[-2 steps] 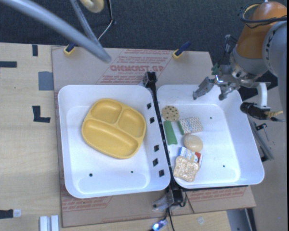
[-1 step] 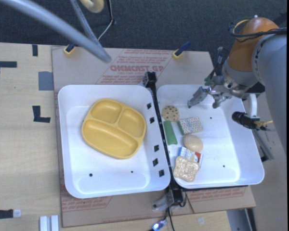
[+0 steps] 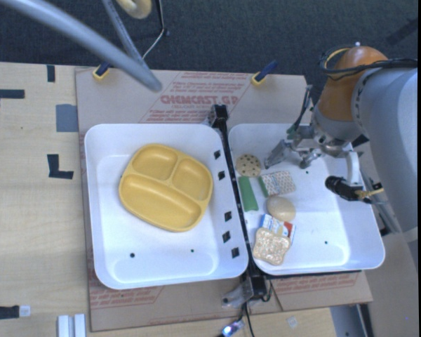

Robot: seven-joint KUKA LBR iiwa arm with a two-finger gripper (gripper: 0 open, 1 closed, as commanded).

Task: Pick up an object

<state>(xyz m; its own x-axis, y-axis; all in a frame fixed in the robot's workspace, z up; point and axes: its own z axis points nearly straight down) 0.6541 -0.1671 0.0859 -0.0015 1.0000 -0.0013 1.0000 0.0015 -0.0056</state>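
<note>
Two shallow white plastic bins sit side by side on a sheet of printed cardboard. The left bin has rounded corners and a smooth glossy floor; a yellow divided tray, matte and moulded into three compartments, lies tilted toward its far left area.

The right bin carries a cluster of small things along its left wall. Nearest the far left corner is a round speckled cookie, pale and pitted. Just beside it, along the wall, lies a flat green strip. To the right of that strip is a dotted rectangular pad with a fine mesh-like pattern. Below it rests a smooth beige egg-shaped lump, touching a small blue, white and red packet. At the near left corner sits a tan cracker, rough and grainy, overlapping the packet's lower edge.

The gripper hangs over the far part of the right bin, its thin metal fingers splayed apart, with nothing between them. One fingertip points down toward the gap between the cookie and the dotted pad; whether it touches anything cannot be told.
</note>
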